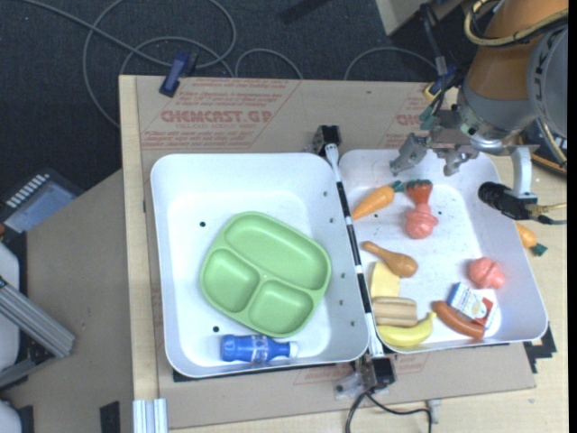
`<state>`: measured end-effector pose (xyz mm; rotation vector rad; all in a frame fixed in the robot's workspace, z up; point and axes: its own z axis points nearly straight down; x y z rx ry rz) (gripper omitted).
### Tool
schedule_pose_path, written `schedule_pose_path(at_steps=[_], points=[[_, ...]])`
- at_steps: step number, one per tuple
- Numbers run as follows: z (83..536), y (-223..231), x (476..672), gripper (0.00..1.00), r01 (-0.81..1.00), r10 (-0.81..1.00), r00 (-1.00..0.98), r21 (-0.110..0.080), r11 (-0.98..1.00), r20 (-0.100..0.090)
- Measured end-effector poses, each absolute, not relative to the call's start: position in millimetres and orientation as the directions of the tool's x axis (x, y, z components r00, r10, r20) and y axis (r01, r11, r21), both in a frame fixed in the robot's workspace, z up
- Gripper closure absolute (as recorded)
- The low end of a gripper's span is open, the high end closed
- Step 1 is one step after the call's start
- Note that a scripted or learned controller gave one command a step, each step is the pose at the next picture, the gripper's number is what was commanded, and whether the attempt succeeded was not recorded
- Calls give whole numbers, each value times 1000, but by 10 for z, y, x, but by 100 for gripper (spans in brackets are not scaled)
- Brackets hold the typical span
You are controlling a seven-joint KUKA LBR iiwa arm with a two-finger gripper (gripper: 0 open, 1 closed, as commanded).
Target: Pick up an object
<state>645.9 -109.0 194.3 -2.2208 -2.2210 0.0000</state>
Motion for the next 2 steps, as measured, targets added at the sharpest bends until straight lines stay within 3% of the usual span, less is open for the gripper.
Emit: schedule_pose_path(at_steps=[1, 2], points=[[839, -1455, 6327, 0, 1000, 1000, 1, -1, -1, 0], [845, -1245, 5907, 0, 1000, 1000, 0, -2, 0, 1]])
